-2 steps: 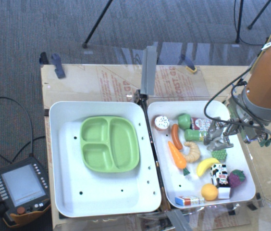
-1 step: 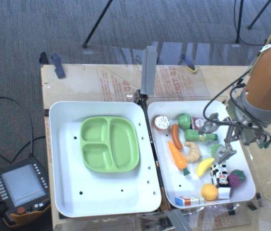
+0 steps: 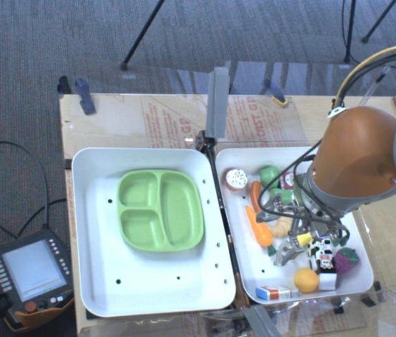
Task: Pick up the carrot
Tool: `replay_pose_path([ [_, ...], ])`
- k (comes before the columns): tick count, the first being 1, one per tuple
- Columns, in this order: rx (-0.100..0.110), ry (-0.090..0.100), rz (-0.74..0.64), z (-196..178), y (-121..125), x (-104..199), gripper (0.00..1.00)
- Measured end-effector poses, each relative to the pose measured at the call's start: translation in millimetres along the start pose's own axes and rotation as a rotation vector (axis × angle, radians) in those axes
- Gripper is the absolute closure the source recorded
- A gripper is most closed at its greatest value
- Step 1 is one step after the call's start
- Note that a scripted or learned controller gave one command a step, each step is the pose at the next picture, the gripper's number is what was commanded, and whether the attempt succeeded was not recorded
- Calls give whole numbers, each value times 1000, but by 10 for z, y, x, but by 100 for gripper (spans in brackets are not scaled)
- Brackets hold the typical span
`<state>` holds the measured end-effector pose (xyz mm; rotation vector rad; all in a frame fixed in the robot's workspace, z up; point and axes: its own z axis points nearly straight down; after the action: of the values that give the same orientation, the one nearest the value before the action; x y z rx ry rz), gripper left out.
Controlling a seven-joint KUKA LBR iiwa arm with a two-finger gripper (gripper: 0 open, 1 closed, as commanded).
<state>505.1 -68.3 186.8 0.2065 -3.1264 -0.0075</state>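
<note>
Carrot (image 3: 260,230): lies in the right bin (image 3: 243,286), near that bin's left wall, about midway along it, slanting from upper left to lower right. It rests on the bin floor and is not lifted.

Pincer (image 3: 289,248): hangs low over the middle of the right bin, just right of the carrot. The metal parts are tangled with cables and toys in this view, so whether it stands wide or narrow cannot be told. Nothing is seen held in it.

Arm (image 3: 359,156): reaches in from the tabletop's right edge, its orange band over the right half of the right bin, hiding part of the floor there.

Progress: judged early. The approach is made to the right area; the grasp and the lift are both left to do.

Close neighbours: a red piece (image 3: 255,194) lies just above the carrot, perhaps touching it; a round white item (image 3: 236,179) sits near the bin's upper left corner; a green item (image 3: 269,175) beside it.

Further items: an orange ball (image 3: 306,280), a small box (image 3: 276,293) by the bin's near edge, a purple toy (image 3: 345,259) towards the right wall.

Obstruction: judged moderate. The red piece and the crowding around the pincer could be caught in a grasp.

Left bin (image 3: 86,244): carries a green divided tray (image 3: 161,209), well apart from the work.
</note>
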Motion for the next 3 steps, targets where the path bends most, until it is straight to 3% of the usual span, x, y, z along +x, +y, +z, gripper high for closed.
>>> replay_pose_path([
  [1, 2, -3, 210, 636, -226, -5, 0],
  [2, 1, -2, 247, 1020, -151, -3, 0],
  [3, 1, -5, 243, 914, -143, -16, 100],
])
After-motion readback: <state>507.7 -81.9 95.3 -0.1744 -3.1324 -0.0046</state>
